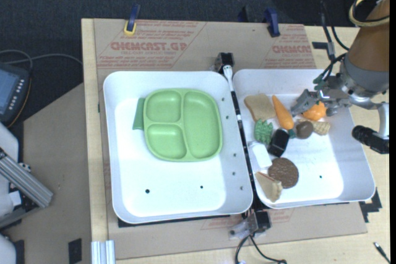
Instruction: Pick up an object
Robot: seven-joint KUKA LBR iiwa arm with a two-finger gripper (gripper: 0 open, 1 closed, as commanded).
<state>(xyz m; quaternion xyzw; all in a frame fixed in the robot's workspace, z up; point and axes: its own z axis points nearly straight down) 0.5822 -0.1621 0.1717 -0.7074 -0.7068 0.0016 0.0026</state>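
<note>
At the right of the frame, the tool [314, 103] hangs over the small orange rounded toy food piece [315, 112] in the right white bin [346, 185]; whether it grips, I cannot tell. The piece looks light, stiff, smooth, likely slippery; pinch across its middle.

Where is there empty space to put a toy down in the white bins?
Bare floor lies in the left white bin below the green divided plate, and along the right white bin near its right wall. Crowded: around the orange carrot and brown round cookie.
</note>
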